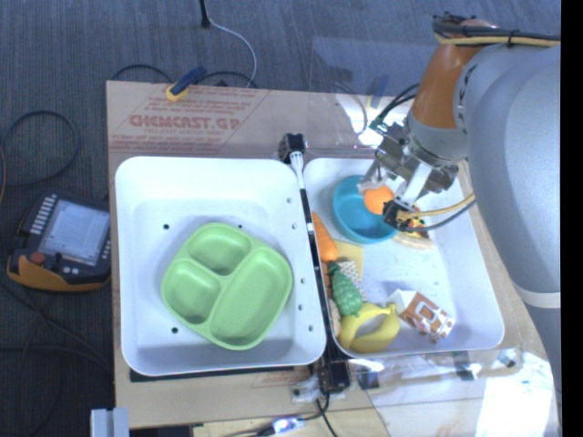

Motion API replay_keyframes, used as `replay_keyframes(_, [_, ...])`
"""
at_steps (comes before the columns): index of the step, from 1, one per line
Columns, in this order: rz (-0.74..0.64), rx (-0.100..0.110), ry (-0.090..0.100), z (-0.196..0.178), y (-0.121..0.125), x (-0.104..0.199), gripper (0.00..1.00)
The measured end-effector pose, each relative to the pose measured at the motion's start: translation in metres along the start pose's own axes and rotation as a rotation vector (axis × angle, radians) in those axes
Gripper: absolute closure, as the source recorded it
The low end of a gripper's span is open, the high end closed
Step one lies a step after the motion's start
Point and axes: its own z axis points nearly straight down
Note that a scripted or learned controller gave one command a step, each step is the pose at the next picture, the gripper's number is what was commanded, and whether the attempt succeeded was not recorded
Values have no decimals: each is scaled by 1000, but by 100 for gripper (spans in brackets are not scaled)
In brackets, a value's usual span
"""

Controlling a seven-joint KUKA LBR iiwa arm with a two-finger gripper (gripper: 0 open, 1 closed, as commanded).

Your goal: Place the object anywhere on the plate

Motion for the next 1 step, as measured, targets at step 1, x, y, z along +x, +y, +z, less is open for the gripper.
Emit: replay_keyframes(1, [1,0,1,0,0,0,0])
